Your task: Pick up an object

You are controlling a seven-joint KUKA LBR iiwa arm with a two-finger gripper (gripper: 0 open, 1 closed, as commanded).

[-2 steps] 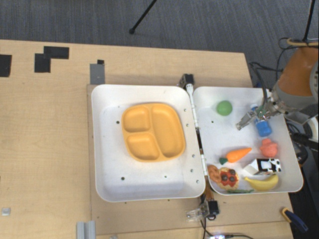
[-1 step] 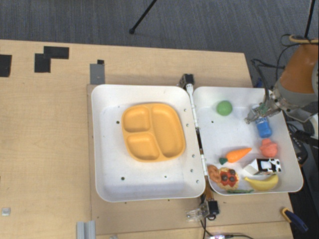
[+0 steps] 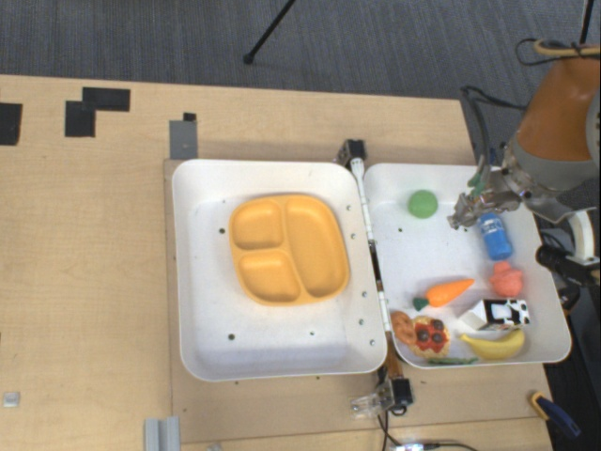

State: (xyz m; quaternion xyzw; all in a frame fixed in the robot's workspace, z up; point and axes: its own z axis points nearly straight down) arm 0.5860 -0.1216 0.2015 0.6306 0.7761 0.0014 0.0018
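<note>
On the desk [image 3: 84,280] two white bins sit side by side, and the right bin [image 3: 399,252] serves as the landmark here. Over its upper right part the arm [image 3: 563,111], grey with an orange band, reaches down, and the tool [image 3: 474,205] hangs at its end just above the bin floor. How wide the tool stands cannot be told, since its tip is small and blurred; nothing is seen gripped in it.

Inside the right bin, a green ball [image 3: 423,204] lies near the upper middle, just left of the tool. A blue bottle [image 3: 495,236] lies tilted just below and right of the tool, close to it, though contact cannot be judged. Lower, toward the bin's right wall, sits a red lump [image 3: 507,278]. A carrot [image 3: 449,292] lies aslant in the bin's middle lower part. Along the bottom edge a pizza slice [image 3: 424,333] lies at the left corner, a banana [image 3: 493,346] to its right, and a black and white box [image 3: 502,313] just above the banana.

Left of the right bin, the left bin [image 3: 202,336] holds a yellow tray [image 3: 286,249] with three compartments, lying flat in the middle
</note>
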